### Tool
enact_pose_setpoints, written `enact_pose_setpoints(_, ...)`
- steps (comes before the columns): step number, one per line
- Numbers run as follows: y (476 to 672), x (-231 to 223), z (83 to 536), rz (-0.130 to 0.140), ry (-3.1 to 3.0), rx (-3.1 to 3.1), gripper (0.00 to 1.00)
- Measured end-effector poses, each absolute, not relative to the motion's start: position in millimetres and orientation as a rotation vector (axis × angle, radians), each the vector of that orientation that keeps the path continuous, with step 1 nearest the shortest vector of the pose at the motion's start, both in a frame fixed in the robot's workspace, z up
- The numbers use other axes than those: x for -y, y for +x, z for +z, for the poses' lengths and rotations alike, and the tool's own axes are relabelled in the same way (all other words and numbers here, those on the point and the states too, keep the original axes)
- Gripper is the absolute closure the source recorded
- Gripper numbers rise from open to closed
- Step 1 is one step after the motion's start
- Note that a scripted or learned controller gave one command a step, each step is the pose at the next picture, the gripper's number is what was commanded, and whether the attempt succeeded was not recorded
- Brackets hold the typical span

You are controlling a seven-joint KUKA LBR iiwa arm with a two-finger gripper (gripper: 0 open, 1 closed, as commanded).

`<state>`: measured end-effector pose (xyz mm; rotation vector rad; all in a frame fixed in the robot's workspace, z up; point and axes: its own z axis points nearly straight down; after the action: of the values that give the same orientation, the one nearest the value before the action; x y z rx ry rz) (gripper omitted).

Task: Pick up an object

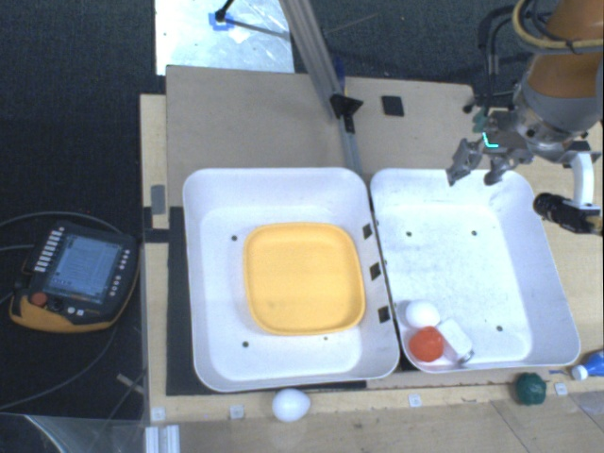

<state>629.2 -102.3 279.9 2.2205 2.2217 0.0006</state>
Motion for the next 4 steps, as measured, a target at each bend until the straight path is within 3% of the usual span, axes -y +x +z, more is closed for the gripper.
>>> enact_pose_setpoints(1, 629.2, 102.3, 279.9, 0.001, 2.221, -2.222, 0.0)
enact_pose_setpoints(2, 631.6, 99.5, 218.7, -0.003, 2.223, -2.224, 0.0)
enact_pose_setpoints(4, 616.8, 92.5, 107.5, -0.003, 2.223, -2.223, 0.0)
